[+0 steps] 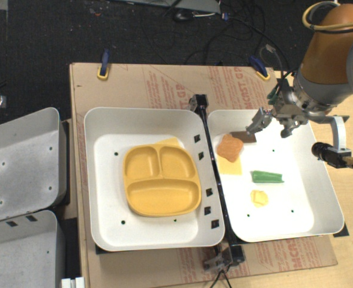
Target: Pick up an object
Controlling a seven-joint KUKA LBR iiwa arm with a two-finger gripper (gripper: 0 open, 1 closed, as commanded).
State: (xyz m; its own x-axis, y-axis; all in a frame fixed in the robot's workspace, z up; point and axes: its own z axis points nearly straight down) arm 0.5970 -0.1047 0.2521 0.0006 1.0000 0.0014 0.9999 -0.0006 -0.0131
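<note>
Tool (271, 122) above red-lettered cardboard (164, 80)

You had even, bright overhead light that nearly washed out the white bins (104, 131), left soft shadows, kept the floor (32, 35) dark, with mild grain.

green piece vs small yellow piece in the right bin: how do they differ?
Colour: the green piece is bright green; the small yellow piece is pale yellow. Shape: the green piece is long and narrow, lying roughly crosswise; the small yellow piece is short and chunky. Place: the green piece lies farther up the right bin, the yellow just below it. Both lie loose on the bin floor, apart from the gripper.
</note>
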